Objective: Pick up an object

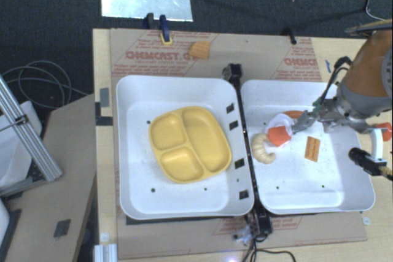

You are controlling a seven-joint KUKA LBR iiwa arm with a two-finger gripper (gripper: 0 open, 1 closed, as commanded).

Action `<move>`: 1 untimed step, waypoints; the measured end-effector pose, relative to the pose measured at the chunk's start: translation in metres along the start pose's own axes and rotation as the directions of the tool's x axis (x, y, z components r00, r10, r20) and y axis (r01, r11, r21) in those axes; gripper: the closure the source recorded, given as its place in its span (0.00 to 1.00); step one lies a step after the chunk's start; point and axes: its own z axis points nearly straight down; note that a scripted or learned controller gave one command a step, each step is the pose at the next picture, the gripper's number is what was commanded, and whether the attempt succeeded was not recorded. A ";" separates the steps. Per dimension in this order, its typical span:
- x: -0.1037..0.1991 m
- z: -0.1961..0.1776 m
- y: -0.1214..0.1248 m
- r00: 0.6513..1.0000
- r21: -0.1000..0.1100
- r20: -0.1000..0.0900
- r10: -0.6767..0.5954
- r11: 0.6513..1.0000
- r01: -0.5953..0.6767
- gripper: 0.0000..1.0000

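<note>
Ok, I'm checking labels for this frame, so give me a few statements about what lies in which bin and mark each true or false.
1. The yellow divided plate lies in the left bin. True.
2. The croissant lies in the left bin. False: it lies in the right bin, near the wall between the bins.
3. The orange wafer piece lies flat on the right bin's floor, apart from the croissant. True.
4. The gripper is over the yellow divided plate. False: it is over the right bin, beside the red cup.
5. A tan block rests on the cardboard outside both bins. True.
</note>
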 end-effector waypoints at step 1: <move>-0.018 -0.101 -0.059 1.000 0.000 0.001 0.009 1.000 -0.009 0.00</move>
